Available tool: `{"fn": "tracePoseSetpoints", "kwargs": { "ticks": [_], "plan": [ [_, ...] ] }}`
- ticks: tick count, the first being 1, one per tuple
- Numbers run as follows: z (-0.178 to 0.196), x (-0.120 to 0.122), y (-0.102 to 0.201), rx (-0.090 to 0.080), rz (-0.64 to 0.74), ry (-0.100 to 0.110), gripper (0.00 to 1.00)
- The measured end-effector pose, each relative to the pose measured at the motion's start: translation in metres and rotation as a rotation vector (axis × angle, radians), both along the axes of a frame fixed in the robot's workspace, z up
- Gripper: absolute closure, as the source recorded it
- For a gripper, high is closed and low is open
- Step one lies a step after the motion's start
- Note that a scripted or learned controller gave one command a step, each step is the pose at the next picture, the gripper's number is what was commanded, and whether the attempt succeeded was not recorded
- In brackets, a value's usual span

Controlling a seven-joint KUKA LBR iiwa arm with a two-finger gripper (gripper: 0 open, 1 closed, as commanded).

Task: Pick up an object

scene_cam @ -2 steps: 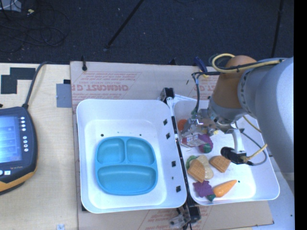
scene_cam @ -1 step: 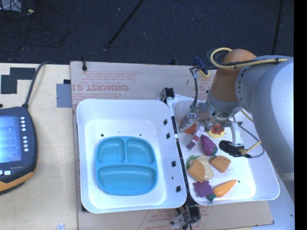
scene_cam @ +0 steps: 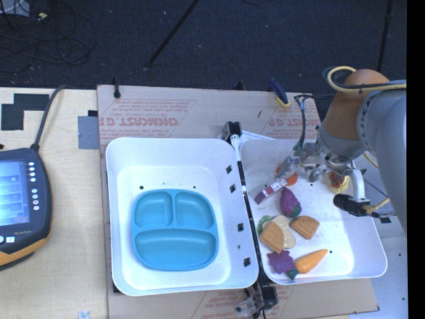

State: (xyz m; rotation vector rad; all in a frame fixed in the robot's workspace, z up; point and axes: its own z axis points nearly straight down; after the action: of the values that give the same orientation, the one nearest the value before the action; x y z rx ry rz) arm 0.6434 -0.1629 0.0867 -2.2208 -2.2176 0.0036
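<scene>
Several toy foods lie crowded in the right bin [scene_cam: 372,261], and any one of them could be the object picked. Closest to the pincer [scene_cam: 307,167] are a small dark bar with a pale end [scene_cam: 271,191] and, just past its tip, a small orange piece [scene_cam: 291,179]. Just below them lies a purple piece [scene_cam: 289,201]. Farther toward the bin's near edge sit a waffle-brown wedge [scene_cam: 305,226], a tan slice [scene_cam: 273,235], a green scrap [scene_cam: 265,220], a second purple piece [scene_cam: 281,262] and a carrot [scene_cam: 311,260].

The pincer hangs low over the far part of this bin, above and to the right of the dark bar and the orange piece, with the purple piece a little nearer the camera. Whether its fingers stand apart or together I cannot tell, since the metal parts blur together there, and nothing can be seen between them.

The likeliest trouble, in my judgement, is the crowding: the pieces by the pincer lie so close that descending fingers may land on one and shove its neighbour aside, or close on an edge and let it slip. The dark bar is thin and lies flat, so it may be pushed rather than caught. Small rounded toys tend to roll out of a closing grip.

The left bin [scene_cam: 119,178] holds a blue divided plate [scene_cam: 175,230], well apart from the pincer; a tablet-like controller [scene_cam: 20,205] rests on the bench [scene_cam: 66,264] to the left.
</scene>
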Motion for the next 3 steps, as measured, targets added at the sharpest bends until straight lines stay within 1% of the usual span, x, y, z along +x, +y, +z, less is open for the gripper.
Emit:
{"fn": "tracePoseSetpoints", "kwargs": {
  "ticks": [1, 2, 3],
  "plan": [
    [-0.001, -0.057, 0.066, 0.004, 0.005, 0.004, 0.00],
    [0.000, -0.098, 0.037, 0.001, -0.001, 0.000, 0.00],
    [0.000, -0.008, 0.070, 0.001, 0.007, -0.006, 0.00]
  ]
}}
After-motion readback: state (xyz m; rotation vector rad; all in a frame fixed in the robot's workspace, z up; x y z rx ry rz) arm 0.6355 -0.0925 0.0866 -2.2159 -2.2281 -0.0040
